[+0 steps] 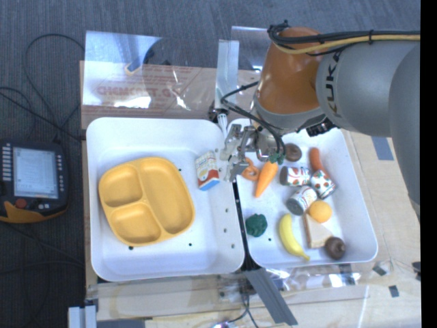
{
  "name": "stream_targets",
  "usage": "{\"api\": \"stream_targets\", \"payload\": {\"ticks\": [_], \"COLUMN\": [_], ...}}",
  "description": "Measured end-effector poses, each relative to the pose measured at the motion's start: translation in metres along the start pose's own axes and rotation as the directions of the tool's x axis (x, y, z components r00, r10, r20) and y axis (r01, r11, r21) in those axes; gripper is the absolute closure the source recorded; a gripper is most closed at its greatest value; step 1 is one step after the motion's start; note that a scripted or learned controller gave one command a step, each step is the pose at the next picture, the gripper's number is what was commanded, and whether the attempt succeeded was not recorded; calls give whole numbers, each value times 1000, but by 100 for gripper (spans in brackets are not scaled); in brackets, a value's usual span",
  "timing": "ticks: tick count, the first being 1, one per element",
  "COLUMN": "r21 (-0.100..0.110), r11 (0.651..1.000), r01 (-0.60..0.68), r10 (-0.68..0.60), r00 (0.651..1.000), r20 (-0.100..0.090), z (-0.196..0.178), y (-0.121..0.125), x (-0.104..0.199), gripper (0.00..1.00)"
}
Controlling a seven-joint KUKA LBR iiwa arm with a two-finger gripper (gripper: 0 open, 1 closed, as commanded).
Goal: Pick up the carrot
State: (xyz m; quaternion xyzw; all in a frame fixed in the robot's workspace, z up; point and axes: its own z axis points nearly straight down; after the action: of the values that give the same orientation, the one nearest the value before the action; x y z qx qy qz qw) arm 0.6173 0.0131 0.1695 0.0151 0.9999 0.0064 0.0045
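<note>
Gripper [239, 157] hangs beside the orange tapered plastic carrot [265, 176]; jaws' state cannot be told. Risk: closing catches the neighbouring small orange ring [250, 172] instead.

carrot [266, 176]: orange, green top
divided plate [145, 200]: yellow
banana [291, 237]: yellow
broccoli [257, 225]: dark green
bins [164, 132]: white
cans [298, 176]: white with red spots
arm band [290, 70]: orange
</note>
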Motion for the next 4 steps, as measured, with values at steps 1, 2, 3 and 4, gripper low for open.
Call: {"api": "stream_targets", "payload": {"ticks": [1, 2, 3, 4], "r21": [4, 13, 12, 8], "r11": [1000, 990, 949, 800], "r01": [0, 138, -315, -599], "r10": [0, -138, 315, 599], "r00": [1000, 990, 949, 800], "r20": [1, -9, 5, 11], "z": [1, -16, 79, 79], "y": [-2, -46, -108, -115], "x": [0, 55, 31, 48], "gripper": [0, 0, 0, 0]}}
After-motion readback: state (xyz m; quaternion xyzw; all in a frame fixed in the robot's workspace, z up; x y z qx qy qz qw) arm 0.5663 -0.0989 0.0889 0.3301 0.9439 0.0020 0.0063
